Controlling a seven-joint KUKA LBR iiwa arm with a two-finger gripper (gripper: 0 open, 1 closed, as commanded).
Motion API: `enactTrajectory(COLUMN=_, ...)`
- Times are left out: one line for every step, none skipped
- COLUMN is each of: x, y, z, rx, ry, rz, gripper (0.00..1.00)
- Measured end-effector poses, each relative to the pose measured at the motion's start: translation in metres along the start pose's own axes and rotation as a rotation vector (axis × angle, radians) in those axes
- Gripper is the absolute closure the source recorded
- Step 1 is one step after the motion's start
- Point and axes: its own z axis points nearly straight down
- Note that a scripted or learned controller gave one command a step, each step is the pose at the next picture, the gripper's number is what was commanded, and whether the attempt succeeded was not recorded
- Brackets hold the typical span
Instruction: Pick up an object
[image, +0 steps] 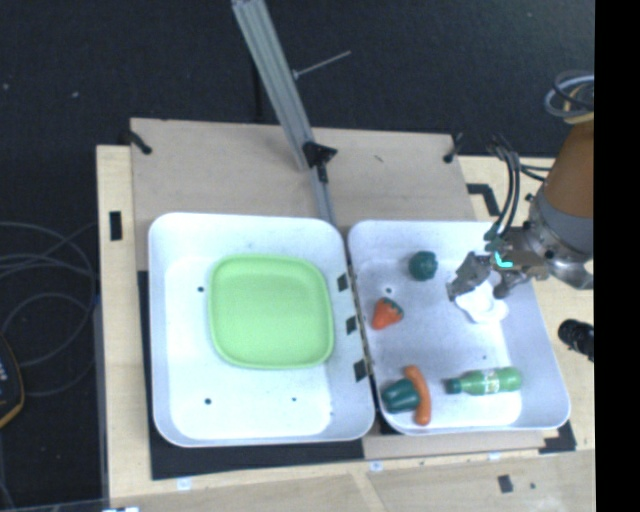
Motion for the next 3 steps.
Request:
enactTrajectory(x=0.0, y=0.0, z=0.0, rx=0.0, ry=0.0, rz=0.0, gripper=0.0)
enactTrajectory(x=-0.001, y=0.001, z=0.042, rx=0.004, ry=0.0, rz=0.001, gripper=0.0)
enactTrajectory(x=-0.002, y=-0.01, z=0.094, rx=0.005, ry=0.0, rz=0.001, gripper=0.0)
